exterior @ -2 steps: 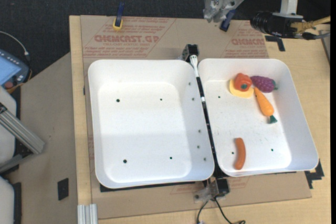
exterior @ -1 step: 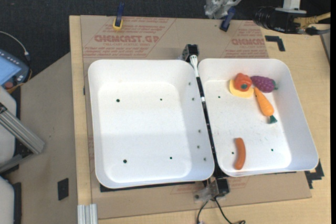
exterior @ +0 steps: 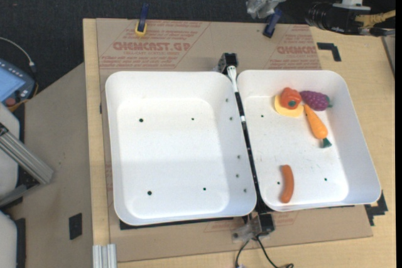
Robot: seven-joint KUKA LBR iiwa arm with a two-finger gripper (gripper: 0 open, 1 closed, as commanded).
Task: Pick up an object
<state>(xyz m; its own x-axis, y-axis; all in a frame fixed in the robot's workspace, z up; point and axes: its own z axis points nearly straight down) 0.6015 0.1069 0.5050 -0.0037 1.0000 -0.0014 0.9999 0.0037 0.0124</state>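
The right bin (exterior: 352, 154) holds several toy foods. Toward its back, a red-orange pepper (exterior: 289, 98) rests on a yellow slice (exterior: 284, 110), with a bunch of purple grapes (exterior: 315, 99) touching it on the right. Just in front of them lies an orange carrot (exterior: 316, 124), slanted, its green tip toward the front. A red-orange sausage (exterior: 286, 183) lies alone near the bin's front wall. My gripper (exterior: 266, 2) hangs high at the top of the view, behind the bins and above the cardboard, well away from all the objects, with nothing seen in it.
The left bin (exterior: 169, 147) stands beside the right one, joined along a black divider (exterior: 242, 125). A yellow and blue clamp (exterior: 142, 21) and a blue clamp (exterior: 271, 25) sit on the cardboard's back edge. Equipment and cables crowd the top right corner.
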